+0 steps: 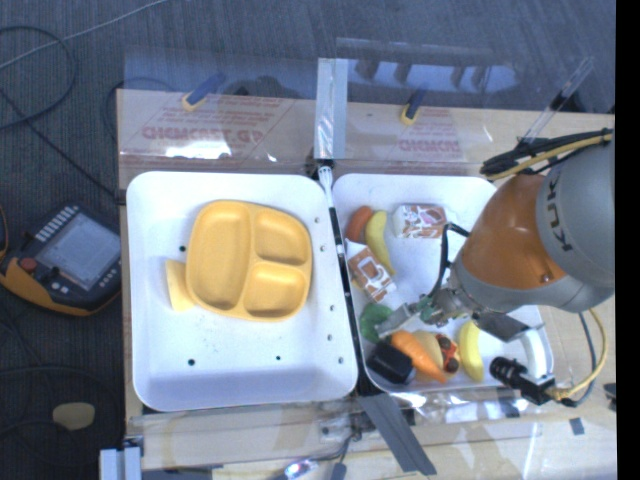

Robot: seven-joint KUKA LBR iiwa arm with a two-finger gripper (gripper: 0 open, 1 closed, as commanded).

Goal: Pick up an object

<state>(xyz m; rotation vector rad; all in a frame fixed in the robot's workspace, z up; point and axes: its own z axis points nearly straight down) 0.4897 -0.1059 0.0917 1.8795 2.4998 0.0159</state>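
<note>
The arm is reaching into the right bin (345,193) from 3 o'clock, and the gripper (432,311) is hanging low over the toy food pile at the bin's 6 o'clock side. Whether it is open or closed, I cannot tell. A carrot (415,353) and a lemon (469,351) are lying just beside it, a banana (377,236) toward 11 o'clock. I judge this is the approach step; next, a clean closing on one piece. The left bin (150,368) is carrying a yellow tray (248,258).

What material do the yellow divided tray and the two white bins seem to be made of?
The yellow divided tray looks like moulded plastic with a matte finish: uniform colour, soft rounded compartment edges. The white bins look like smooth, slightly glossy plastic, judging by rounded corners and faint glare, though I cannot confirm.
</note>
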